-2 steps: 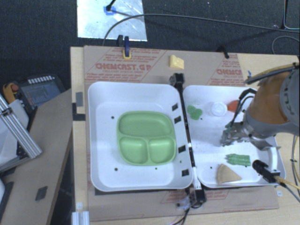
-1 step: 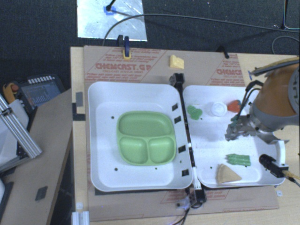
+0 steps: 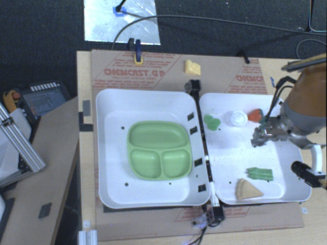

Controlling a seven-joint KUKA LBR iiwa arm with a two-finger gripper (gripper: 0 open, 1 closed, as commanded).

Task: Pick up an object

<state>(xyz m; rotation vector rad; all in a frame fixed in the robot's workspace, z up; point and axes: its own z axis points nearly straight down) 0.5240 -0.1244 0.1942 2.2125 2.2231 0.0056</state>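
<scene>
The right bin [image 3: 225, 152] holds several small items: a green leafy piece [image 3: 212, 121], a white round cap [image 3: 238, 118], an orange-red piece [image 3: 255, 116], a green ridged piece [image 3: 260, 174] and a tan wedge [image 3: 248, 190]. My gripper [image 3: 260, 137] hangs over the right bin's right half, below the orange-red piece and above the green ridged piece. Nothing shows between its tips.
The left bin [image 3: 110, 111] holds a green divided tray [image 3: 158, 150]. A yellow block [image 3: 192, 67] lies on the cardboard behind the bins. A black divider [image 3: 200, 137] runs between the bins. Cables cross the back.
</scene>
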